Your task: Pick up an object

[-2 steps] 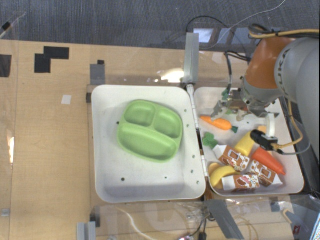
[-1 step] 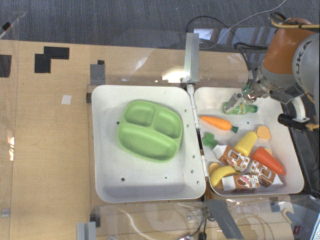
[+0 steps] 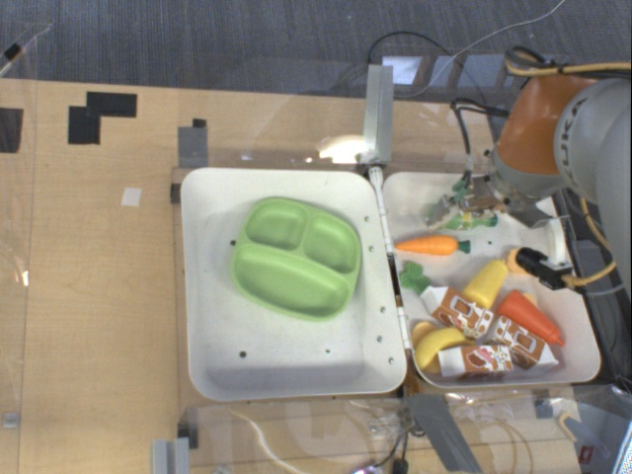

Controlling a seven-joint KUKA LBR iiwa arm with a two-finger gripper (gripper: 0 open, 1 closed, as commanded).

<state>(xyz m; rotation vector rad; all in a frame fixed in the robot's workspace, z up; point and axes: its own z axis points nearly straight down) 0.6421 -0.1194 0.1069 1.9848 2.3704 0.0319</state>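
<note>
We read this as the approach step — the arm (image 3: 568, 131) reaches in from the right and its gripper (image 3: 476, 200) sits low over the upper part of the right bin (image 3: 590, 363). Nothing is clearly lifted yet.

The gripper end is small and cluttered with greenish and dark bits around it, so we cannot tell how its claw stands, or whether it has hold of anything. There is something green right at its tip, maybe a small toy, maybe part of the tool — too blurred to call.

Candidates for the pick all lie in the right bin:
- toy carrot (image 3: 432, 247) lying flat, just below the gripper, leafy end toward the bin's left wall
- yellow bottle (image 3: 486, 283) tilted, near the middle
- second orange carrot (image 3: 531, 318) to the lower right, touching the snack packets (image 3: 491, 336)
- banana (image 3: 435, 345) at the lower left corner, beside the packets

The left bin (image 3: 212, 363) holds a green divided plate (image 3: 296, 258), well apart from the gripper.

Our judgement: the nearest target is the first carrot or the green bit at the tip. The next move calls for settling over one item, closing on it across its narrow side, then lifting straight up — the pile below is crowded, so a neighbour could get dragged along.
</note>
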